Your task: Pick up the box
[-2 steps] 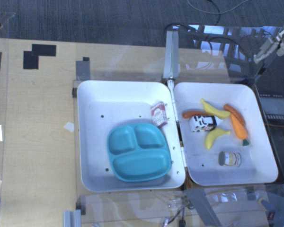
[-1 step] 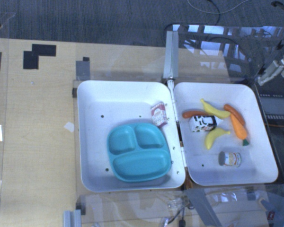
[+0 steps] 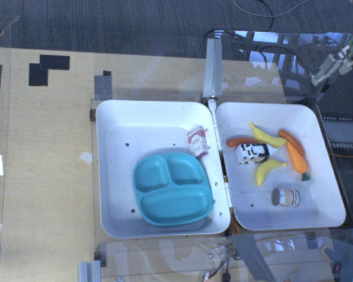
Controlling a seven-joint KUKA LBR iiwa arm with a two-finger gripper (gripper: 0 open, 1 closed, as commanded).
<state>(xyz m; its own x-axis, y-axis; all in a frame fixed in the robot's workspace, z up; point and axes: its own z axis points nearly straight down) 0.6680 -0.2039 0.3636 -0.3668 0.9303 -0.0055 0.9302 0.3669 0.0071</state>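
Lying farthest to the left of the gripper, the left bin [image 3: 106, 157] holds a teal divided plate [image 3: 172, 188] in its near half. The box [image 3: 197, 141], small and red and white, sits in the same bin just beyond the plate's far right corner. It is against the wall shared with the right bin [image 3: 323, 175], well apart from the gripper and down to its left.

Nearer the gripper, the right bin carries a cluster of items:
- a red sausage [image 3: 238, 141]
- a black-and-white container [image 3: 253, 153]
- one banana [image 3: 266, 137] beyond the container
- a second banana [image 3: 267, 170] on its near side
- a carrot [image 3: 295, 156]
- a small can [image 3: 286, 197] on its side, closest to the camera

The gripper [image 3: 329, 69] hangs outside the bins, past the far right corner of the right bin, touching nothing. It looks small and blurred, so I cannot tell whether it is open or closed.
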